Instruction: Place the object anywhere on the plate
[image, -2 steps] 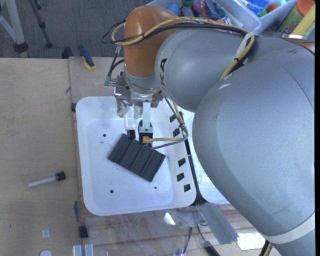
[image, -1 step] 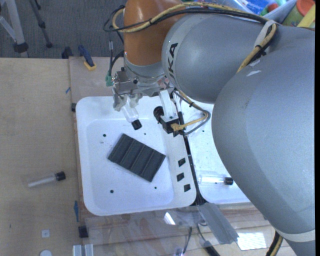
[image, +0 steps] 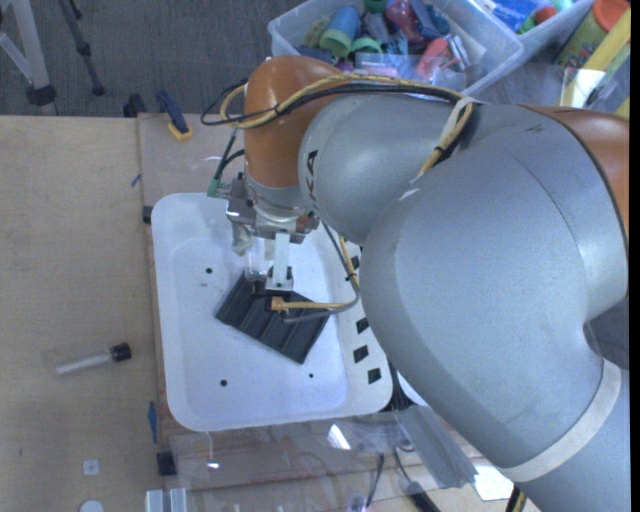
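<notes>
A black ridged plate (image: 272, 318) lies tilted in the middle of the left white bin (image: 190, 390). On its right part rests a small tan, stick-like object (image: 297, 309). My gripper (image: 269, 282) hangs straight down from the orange wrist band (image: 275, 110), its tips just over the plate's upper edge and up-left of the tan object. The fingers (image: 282, 262) stand slightly apart, so the gripper is open, and I see nothing between them.
The arm's big grey body (image: 480, 260) covers the right bin. A small vial with a black cap (image: 92, 360) lies on the wooden bench left of the bin. A clear tub of colourful toys (image: 400, 35) stands behind. A blue clamp (image: 175, 118) sits at the bench's back.
</notes>
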